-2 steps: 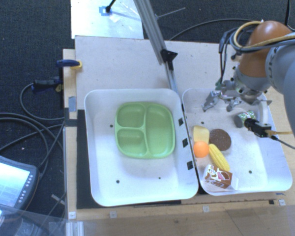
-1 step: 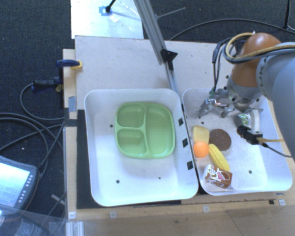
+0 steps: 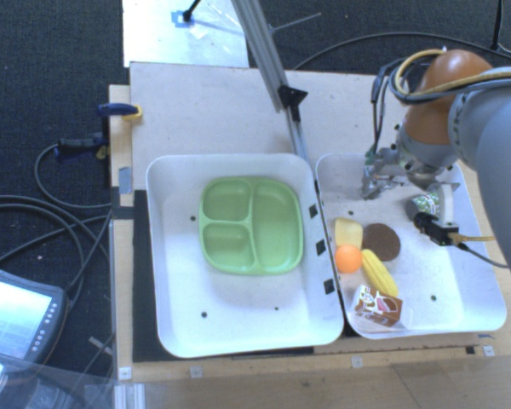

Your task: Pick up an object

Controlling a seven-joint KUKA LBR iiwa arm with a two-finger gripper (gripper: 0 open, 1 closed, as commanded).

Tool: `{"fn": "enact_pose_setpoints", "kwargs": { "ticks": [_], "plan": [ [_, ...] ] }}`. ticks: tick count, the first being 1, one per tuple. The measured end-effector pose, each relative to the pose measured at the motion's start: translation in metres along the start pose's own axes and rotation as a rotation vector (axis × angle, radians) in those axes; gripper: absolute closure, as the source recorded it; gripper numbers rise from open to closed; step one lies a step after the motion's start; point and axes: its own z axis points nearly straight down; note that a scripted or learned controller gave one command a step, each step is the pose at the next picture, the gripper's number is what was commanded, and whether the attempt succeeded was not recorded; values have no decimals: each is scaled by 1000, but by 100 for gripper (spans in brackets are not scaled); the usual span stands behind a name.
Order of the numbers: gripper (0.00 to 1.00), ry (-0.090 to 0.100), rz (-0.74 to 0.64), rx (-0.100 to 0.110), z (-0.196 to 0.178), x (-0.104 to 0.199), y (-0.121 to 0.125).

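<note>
Claw [image 3: 380,182] low over bare floor at far end of right bin [image 3: 485,301], nothing between my fingers; whether they are spread or pinched, can't tell.

Candidate objs all lie nearer the camera than my claw: brown disc [image 3: 381,241], yellow block [image 3: 349,232], orange ball [image 3: 348,259], corn cob [image 3: 379,273], printed packet [image 3: 378,306]. Silver-green wrapped item [image 3: 426,203] sits just beside my claw, toward my arm's side. Risk, as I judge it: closing here grabs air, since nothing sits under the tips. Block, ball, cob touch or nearly touch; descent onto one may shove its neighbours or pinch two. Ball may roll. Left bin [image 3: 166,228], w/ green divided plate [image 3: 250,225], well apart, beyond the divider wall.
</note>
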Motion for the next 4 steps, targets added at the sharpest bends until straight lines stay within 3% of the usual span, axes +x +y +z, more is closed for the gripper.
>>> {"fn": "enact_pose_setpoints", "kwargs": {
  "ticks": [2,4],
  "plan": [
    [100,-1,-6,-4,-104,-8,7],
    [100,3,-11,5,-116,91,-3]
  ]
}}
